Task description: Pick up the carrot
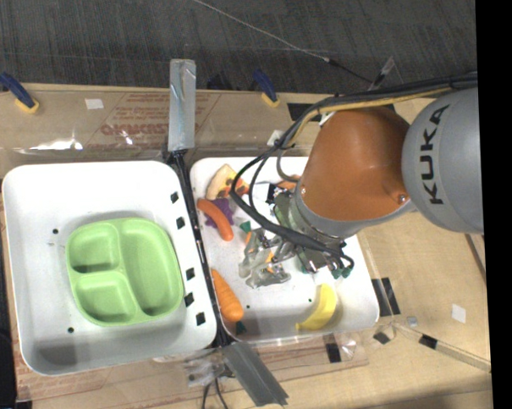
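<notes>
The carrot [228,298], orange and tapered, lies in the right bin [361,292] against its left wall, near the front corner. My gripper [264,263] hangs low over the middle of that bin, under the orange wrist band. It is to the right of the carrot and a little behind it, apart from it. The wrist and cables hide part of the bin floor behind the gripper.
An orange-red sausage-shaped piece [216,217], a purple piece [226,211] and a pale yellow piece [220,179] lie at the right bin's back left. A banana [321,309] rests at the front right. The left bin [25,252] holds a green divided plate [122,270].
</notes>
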`<state>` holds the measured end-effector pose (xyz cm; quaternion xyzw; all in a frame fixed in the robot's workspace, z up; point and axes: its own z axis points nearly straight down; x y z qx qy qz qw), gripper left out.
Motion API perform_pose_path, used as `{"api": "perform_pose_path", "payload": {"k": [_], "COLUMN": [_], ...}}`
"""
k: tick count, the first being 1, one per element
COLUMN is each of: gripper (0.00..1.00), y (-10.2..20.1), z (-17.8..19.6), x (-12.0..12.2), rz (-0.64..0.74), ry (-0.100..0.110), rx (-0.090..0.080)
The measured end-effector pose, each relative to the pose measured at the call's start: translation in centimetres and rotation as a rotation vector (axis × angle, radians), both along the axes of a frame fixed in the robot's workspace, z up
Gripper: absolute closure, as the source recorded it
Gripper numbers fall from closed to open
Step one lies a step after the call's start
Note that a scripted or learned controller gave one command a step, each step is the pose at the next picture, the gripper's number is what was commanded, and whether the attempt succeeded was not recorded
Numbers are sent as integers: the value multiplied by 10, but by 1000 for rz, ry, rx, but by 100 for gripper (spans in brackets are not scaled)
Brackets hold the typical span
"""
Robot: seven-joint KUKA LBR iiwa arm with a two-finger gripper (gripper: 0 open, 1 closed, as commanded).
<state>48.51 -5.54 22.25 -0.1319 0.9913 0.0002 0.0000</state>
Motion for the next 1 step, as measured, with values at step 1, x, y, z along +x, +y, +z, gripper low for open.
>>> {"api": "perform_pose_path", "payload": {"k": [1], "gripper": [100], "y": [-11], "z": [31], "x": [45], "rz": [167], "ry": [-3], "rx": [-1]}}
